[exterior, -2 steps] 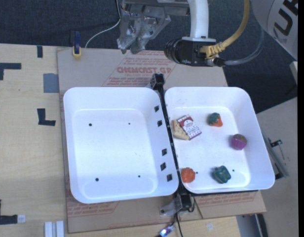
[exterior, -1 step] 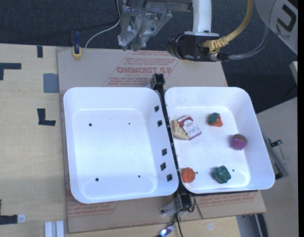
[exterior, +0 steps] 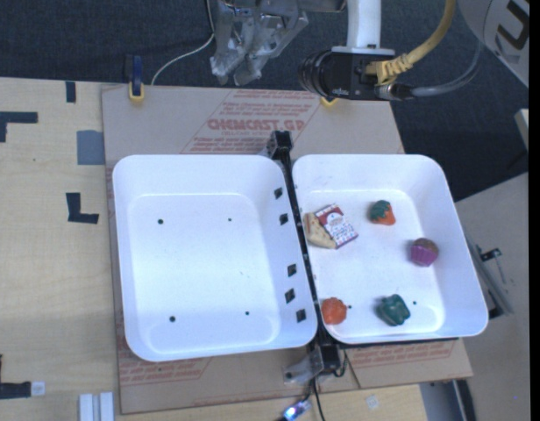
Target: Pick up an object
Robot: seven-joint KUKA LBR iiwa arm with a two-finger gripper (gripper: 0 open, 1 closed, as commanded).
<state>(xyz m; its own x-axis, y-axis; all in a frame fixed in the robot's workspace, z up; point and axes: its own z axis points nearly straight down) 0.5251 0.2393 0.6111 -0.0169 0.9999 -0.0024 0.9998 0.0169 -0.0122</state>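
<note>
Camera view | jaws (exterior: 238, 60) above far cardboard edge, state cannot tell | "CHEMCAST GP" on cardboard (exterior: 252, 123) | red-white packet (exterior: 333, 226) near right bin (exterior: 445, 191) divider | left bin (exterior: 130, 200) roomy

"CHEMCAST GP" in red, repeated diagonally, partly legible on brown cardboard sheet (exterior: 252, 125) under both bins. Same red lettering along cardboard's front edge, too small to read. Red-and-white packet (exterior: 333, 227) in right bin (exterior: 432, 182) printed, text illegible. Large dark letter fragment, maybe "U", on white arm housing (exterior: 515, 20) top right.
</note>
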